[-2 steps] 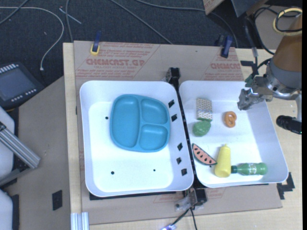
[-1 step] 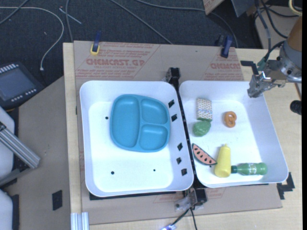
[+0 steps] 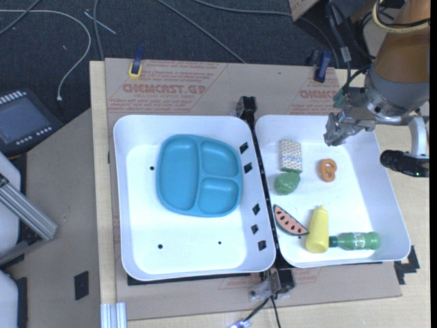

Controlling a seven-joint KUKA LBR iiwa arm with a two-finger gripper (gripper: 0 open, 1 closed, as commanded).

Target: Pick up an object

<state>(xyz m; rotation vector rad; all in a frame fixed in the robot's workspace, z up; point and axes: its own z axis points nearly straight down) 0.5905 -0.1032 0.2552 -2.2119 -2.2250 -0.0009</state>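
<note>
grey arm, orange band, dark gripper

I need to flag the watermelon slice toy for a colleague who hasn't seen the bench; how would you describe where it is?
Start at the right white bin and go to its near-left corner by the divider between the bins. The watermelon slice lies there, touching the yellow bottle. It is the one flat red wedge with dark seeds.

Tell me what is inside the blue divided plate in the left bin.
The blue divided plate shows three bare blue compartments with nothing in them. The plate lies flat on the left bin, so the patch of bin floor beneath it is covered.
</note>
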